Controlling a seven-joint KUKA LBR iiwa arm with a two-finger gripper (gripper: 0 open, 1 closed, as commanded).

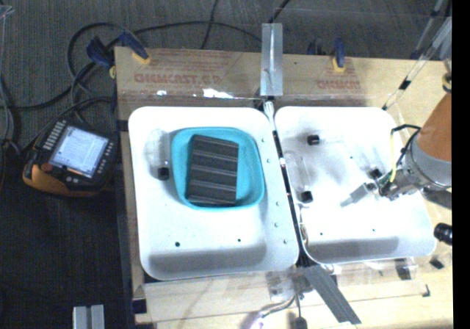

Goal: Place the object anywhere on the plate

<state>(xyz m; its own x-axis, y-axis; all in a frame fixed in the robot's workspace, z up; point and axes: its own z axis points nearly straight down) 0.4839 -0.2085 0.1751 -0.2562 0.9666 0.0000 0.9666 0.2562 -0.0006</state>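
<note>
A blue plate (253, 173) lies in the left bin (220, 247). On the plate's middle rests a dark grey ridged block (213, 170), lying flat. My gripper (367, 184) hangs low over the right bin (352, 236), near its right side and far from the plate. It is open, and only white bin floor shows between its fingers (355, 194).
A small black piece (162, 171) and a pale translucent lump (155, 145) lie left of the plate. In the right bin are two small black pieces (313, 139) (306, 196) and a clear object (294, 170) by the divider. A handheld pendant (73, 155) sits left of the bench.
</note>
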